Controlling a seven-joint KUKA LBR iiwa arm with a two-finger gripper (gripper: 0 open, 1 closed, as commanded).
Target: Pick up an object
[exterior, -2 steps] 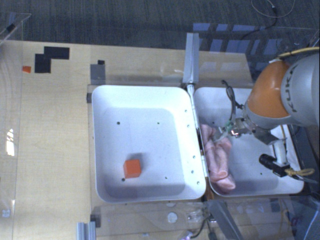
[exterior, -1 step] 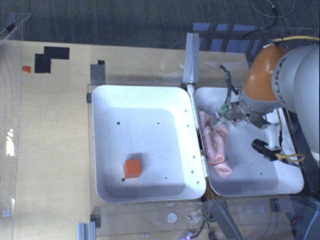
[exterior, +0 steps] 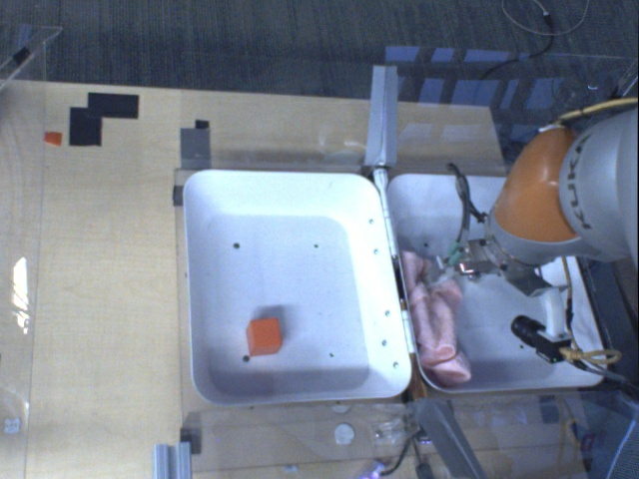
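A small orange block (exterior: 265,336) lies near the front of the left bin (exterior: 280,198). A pink soft object (exterior: 436,319), long and folded, lies along the left side of the right bin (exterior: 429,203). My gripper (exterior: 446,270) is low in the right bin, right over the upper end of the pink object. The grey arm with its orange band (exterior: 534,203) reaches in from the right and hides the back right part of that bin. The fingertips merge with the pink object, so their state is unclear.
A metal divider bar (exterior: 382,118) runs between the two bins at the back. Black markers (exterior: 100,116) and a small orange tag (exterior: 53,139) lie on the wooden bench at the far left. Cables and a black fitting (exterior: 539,339) hang by the arm.
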